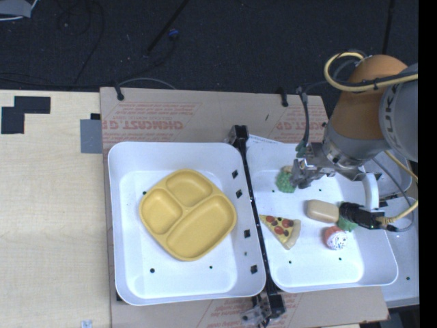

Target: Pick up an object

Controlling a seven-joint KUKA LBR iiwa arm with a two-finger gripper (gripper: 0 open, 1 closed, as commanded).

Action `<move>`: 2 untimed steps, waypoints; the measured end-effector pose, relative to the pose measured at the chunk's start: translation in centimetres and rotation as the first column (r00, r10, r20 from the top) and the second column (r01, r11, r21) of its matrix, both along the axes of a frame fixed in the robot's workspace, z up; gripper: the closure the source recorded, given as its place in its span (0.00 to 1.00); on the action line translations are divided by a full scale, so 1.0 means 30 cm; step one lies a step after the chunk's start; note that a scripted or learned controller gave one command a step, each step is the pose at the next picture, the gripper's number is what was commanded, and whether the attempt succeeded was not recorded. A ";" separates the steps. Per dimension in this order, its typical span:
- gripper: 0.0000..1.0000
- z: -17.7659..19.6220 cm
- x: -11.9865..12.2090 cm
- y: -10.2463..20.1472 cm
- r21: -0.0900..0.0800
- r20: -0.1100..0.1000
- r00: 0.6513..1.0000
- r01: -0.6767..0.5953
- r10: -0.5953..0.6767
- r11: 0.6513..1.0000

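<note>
A small green toy vegetable [285,181], perhaps a broccoli floret, lies near the back left of the right bin [372,268], close to the divider between the two bins. The robot's end effector [302,173] sits just to its right, down at the level of the toy and touching or nearly touching it; from this slanted overhead angle it cannot be told whether the fingers are spread or closed, nor whether the toy lies between them. The grey arm [403,118] with its orange band [365,104] reaches in from the right, a yellow cable [341,63] looped above the wrist.

Sharing the right bin are three more toys. A tan, rounded block resembling a bread roll [322,210] lies toward the middle right. A pizza slice [282,229] with red and green toppings rests near the left wall, its point toward the front. A red-and-white round toy [335,238] with a green tip, resembling a radish or strawberry, sits toward the front right, just beside the roll.

The left bin [130,251] holds a single item: a yellow divided plate [188,214] with three compartments, lying flat and turned at an angle near the bin's centre.

Both white bins stand side by side on a sheet of brown cardboard [177,118] printed with red lettering, which rests on the pale wooden table [48,217].
</note>
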State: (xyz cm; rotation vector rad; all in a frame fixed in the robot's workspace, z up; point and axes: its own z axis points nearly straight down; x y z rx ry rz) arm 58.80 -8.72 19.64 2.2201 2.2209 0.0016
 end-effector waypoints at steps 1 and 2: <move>1.00 0.152 0.024 -0.016 0.000 0.000 1.000 0.000 0.000 1.000; 1.00 0.128 0.067 0.173 0.001 -0.004 1.000 -0.003 0.003 1.000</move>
